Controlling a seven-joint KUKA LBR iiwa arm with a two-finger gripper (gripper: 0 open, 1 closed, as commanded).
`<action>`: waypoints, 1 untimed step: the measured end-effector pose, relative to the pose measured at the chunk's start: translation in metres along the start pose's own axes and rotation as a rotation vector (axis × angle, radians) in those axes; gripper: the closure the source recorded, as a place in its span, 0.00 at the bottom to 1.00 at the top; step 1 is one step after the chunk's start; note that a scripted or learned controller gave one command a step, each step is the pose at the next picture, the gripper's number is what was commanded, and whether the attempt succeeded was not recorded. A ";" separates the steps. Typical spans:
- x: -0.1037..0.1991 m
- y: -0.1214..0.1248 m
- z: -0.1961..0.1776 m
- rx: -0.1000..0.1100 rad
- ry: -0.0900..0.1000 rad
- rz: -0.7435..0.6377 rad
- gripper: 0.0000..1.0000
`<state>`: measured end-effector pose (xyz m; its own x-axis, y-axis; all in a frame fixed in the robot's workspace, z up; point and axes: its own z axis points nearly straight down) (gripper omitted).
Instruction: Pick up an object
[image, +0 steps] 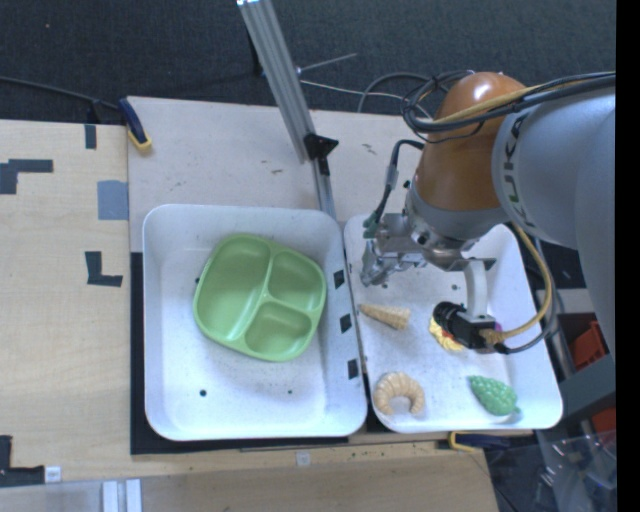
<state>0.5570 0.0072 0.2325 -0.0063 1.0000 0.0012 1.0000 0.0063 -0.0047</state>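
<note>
A grey robot arm with an orange band above its wrist reaches in from the right over two shallow white plastic bins set side by side on a pale wooden bench (60, 300). Its two-finger gripper (374, 272) hangs over the far left part of the right bin (535, 395), close to the wall shared with the left bin (160, 400). Whether the jaws are open or closed cannot be told from this angle, and nothing shows between them.

The step appears to be the approach: the arm is choosing or lining up on a target, with nothing lifted yet. The closest candidate is a tan cone-shaped toy pastry (386, 316), lying just near of the gripper on the bin floor. The next move would likely call for a short shift toward it, a descent, and a closing across its narrow width.

The count: two bins. The left bin holds one light green plastic plate with three compartments (260, 297). The right bin holds four small things: the tan cone, one beige curled toy croissant (399, 394) at the near edge, one green bumpy toy (493, 394) in the near right corner, and one yellow toy (447, 331), partly hidden behind a black fitting and cable.
</note>
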 end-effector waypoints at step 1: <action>0.057 -0.023 -0.005 -0.001 0.001 -0.002 1.00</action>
